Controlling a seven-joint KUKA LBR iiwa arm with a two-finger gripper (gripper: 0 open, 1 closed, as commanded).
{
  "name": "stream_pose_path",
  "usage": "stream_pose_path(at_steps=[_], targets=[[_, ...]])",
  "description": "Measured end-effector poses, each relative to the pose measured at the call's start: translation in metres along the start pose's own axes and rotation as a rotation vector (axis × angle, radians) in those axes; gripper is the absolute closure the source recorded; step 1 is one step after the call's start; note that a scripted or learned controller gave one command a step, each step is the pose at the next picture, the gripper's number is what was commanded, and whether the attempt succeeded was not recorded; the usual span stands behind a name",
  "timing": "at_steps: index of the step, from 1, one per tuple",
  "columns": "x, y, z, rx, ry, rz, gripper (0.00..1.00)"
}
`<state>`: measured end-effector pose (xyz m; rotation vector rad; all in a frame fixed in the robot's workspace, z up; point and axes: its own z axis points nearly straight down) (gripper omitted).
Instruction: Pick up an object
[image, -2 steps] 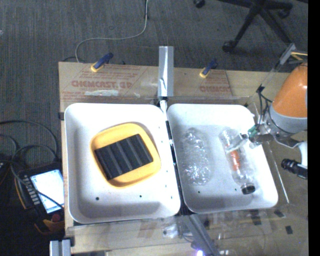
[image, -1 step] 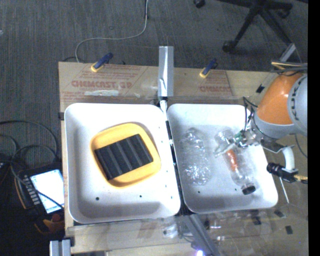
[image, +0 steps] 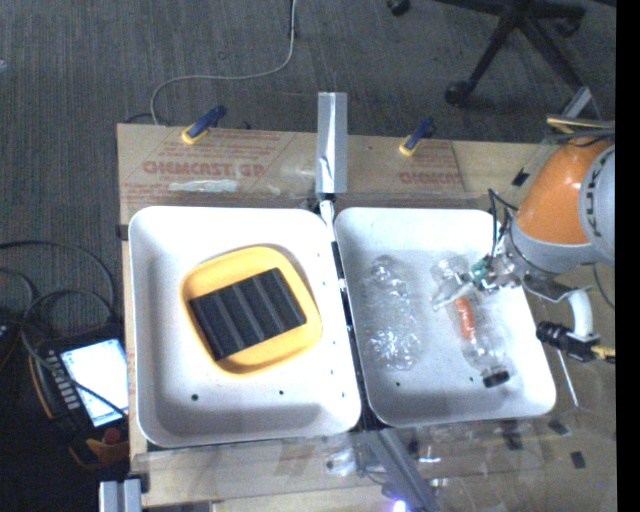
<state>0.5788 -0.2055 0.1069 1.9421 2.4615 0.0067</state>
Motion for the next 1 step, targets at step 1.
stream_pose_path(at_steps=[1], targets=[[0.0602, 0.0643, -0.0799, 0.009, 0.0, 0.279, 1.0]])
